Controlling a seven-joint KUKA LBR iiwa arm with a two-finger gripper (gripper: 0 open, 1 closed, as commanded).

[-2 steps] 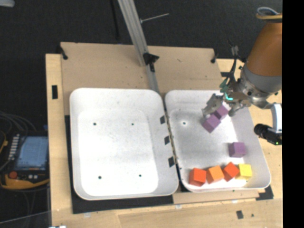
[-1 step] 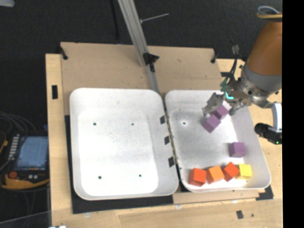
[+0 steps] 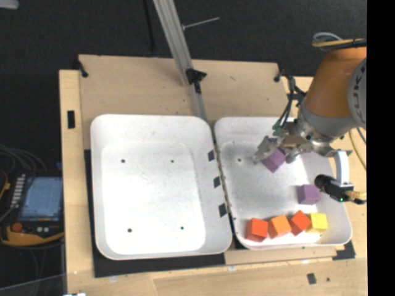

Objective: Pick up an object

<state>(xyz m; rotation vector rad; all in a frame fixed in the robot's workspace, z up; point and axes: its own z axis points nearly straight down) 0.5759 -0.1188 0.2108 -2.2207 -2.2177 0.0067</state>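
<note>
White left bin (image 3: 154,184): shallow tray on the left half of the bench, rounded corners, raised rim all round, a few small dark dots on its floor; wide open floor space.
Bench (image 3: 129,85): tan board under both bins, bare strip along the far edge and the left side; dark floor beyond it.
Pole (image 3: 176,39): grey metal bar slanting from the top down to the gap between the bins.
Right bin (image 3: 244,184): white, touching the left bin's right rim; middle floor open, near edge crowded.
Block row: red block (image 3: 257,229), orange block (image 3: 279,226), red-orange block (image 3: 300,221), yellow block (image 3: 318,221), side by side along the near rim, touching or nearly so.
Held purple block (image 3: 274,160): tilted, at the gripper's tips, over the far part of the right bin.
Gripper (image 3: 276,153): fingers closed narrowly onto the held purple block, one each side.
Loose purple block (image 3: 308,194): alone on the bin floor, just above the yellow block.
Arm (image 3: 336,97): orange and grey, enters from the right, over the bin's far right corner.
</note>
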